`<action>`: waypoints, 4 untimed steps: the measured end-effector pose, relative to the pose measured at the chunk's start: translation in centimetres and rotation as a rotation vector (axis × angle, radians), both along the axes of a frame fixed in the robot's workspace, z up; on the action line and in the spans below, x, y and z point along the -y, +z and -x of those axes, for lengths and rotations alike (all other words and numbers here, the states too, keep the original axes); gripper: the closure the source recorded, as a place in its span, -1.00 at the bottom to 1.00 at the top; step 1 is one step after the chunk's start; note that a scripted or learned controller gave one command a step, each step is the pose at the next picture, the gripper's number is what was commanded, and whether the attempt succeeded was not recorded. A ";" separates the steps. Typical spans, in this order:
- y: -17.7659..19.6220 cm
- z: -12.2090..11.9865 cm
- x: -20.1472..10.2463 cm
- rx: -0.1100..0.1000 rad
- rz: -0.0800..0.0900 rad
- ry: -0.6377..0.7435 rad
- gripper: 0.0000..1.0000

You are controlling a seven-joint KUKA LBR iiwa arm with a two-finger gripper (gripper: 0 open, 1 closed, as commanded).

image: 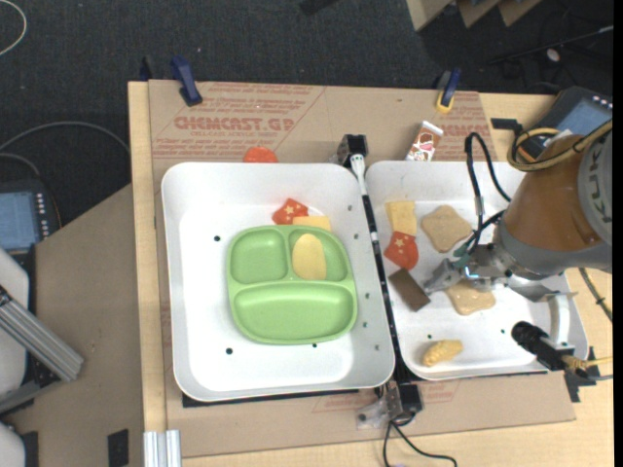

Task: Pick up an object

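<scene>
Nearest the front edge of the counter, a small yellow curled piece (441, 351) lies alone in the right bin (545, 363), well apart from everything else. It looks like the easier pick, though the arm isn't over it.

Just behind that, the gripper (458, 272) is down low in the middle of the right bin, right at a tan bread-like piece (471, 301). Whether its fingers are apart or together, I can't tell from here; the wrist hides them. Nothing visibly sits between them, so I wouldn't call this a hold.

To do this well, I'd say it needs to centre squarely over the tan piece before closing, because a dark brown block (410, 289) lies just beside it on the left, and a slanted approach could nudge that instead.

Further back the crowd thickens: a red strawberry-like piece (402, 251), a yellow slab (400, 216) touching it, and a toast-like slice (446, 227) nearby. Those sit close together, so any sideways sweep risks dragging them.

In the left bin (190, 261), a green divided tray (290, 287) holds a pale yellow piece (310, 257). A red and yellow bit (292, 212) rests behind it. On the counter's far edge stand a small carton (424, 142) and two blue clamps (185, 80).
</scene>
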State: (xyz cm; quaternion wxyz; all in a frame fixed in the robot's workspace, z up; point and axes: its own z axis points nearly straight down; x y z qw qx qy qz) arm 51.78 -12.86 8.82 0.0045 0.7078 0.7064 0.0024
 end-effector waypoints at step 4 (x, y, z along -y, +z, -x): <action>-0.1 -10.0 6.4 0.000 0.001 0.004 -1.00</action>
